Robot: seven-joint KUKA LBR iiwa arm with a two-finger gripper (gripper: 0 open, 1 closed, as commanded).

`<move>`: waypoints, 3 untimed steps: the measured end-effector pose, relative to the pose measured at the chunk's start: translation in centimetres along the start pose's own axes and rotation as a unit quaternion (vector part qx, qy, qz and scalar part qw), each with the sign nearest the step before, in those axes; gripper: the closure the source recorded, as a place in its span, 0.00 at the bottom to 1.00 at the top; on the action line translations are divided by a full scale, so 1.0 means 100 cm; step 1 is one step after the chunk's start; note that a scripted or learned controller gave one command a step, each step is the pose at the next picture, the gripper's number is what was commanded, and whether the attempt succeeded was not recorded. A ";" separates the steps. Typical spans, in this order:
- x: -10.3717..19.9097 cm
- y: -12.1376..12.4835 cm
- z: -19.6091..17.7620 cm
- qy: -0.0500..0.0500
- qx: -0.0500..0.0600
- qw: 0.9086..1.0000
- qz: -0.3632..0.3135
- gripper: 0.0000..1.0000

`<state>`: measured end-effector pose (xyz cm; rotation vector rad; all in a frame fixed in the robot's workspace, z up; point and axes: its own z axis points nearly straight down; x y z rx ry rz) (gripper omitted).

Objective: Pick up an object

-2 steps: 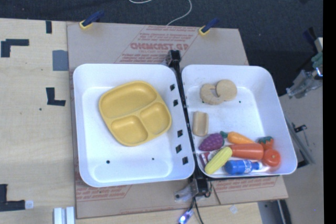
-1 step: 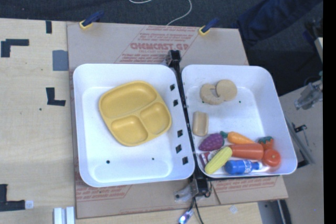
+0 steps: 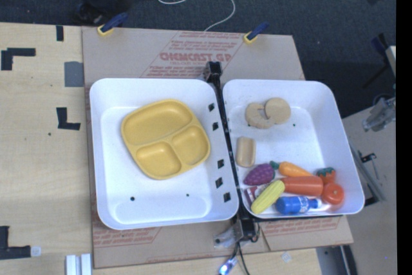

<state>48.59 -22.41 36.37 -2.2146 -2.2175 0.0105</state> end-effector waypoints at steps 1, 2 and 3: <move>0.000 0.035 0.023 0.000 -0.002 1.000 0.000 1.00; 0.001 0.078 0.066 0.000 -0.001 1.000 -0.001 1.00; 0.041 0.018 0.054 0.001 -0.001 1.000 -0.001 1.00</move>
